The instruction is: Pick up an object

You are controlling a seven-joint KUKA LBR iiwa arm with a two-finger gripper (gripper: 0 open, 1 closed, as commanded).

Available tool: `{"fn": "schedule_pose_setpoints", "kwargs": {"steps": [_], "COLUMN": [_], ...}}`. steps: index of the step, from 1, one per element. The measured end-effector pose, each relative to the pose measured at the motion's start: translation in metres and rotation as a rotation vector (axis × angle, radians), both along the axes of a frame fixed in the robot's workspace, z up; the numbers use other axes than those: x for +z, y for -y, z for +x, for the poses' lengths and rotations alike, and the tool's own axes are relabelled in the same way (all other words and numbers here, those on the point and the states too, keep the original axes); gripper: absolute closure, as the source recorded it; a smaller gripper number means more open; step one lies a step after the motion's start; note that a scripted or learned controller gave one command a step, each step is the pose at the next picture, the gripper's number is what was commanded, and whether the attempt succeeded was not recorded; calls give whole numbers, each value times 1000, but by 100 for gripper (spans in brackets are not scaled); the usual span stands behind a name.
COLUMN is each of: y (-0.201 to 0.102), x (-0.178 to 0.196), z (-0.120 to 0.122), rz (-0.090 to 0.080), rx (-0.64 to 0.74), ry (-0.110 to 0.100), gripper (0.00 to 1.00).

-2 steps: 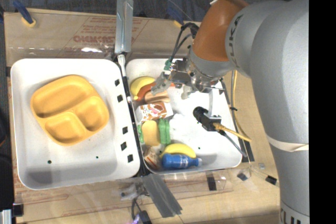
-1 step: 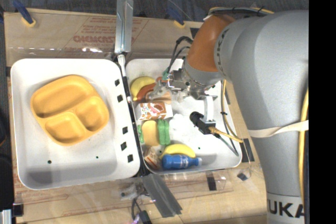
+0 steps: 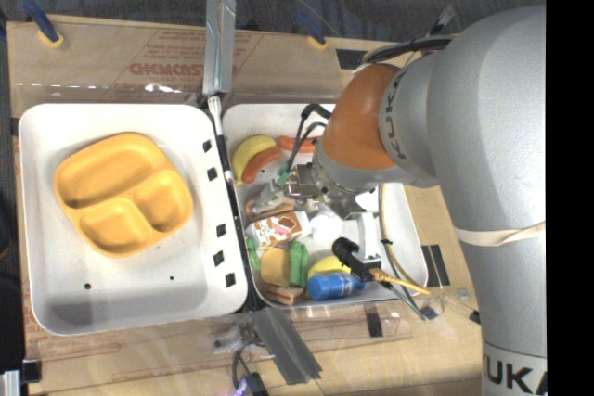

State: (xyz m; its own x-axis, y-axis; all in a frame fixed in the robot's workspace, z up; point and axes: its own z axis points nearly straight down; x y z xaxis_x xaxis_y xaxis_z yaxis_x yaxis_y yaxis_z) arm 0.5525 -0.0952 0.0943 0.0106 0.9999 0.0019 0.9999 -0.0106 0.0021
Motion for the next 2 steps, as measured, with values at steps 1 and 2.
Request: {"fn": "schedule_pose_setpoints", "kwargs": {"steps": [1, 2], "y": [-1, -5], "x": [11, 200], "z": [2, 7], "rz": [0, -1], "rx": [4, -481], "ry": [4, -1], "gripper": [100, 100]}}
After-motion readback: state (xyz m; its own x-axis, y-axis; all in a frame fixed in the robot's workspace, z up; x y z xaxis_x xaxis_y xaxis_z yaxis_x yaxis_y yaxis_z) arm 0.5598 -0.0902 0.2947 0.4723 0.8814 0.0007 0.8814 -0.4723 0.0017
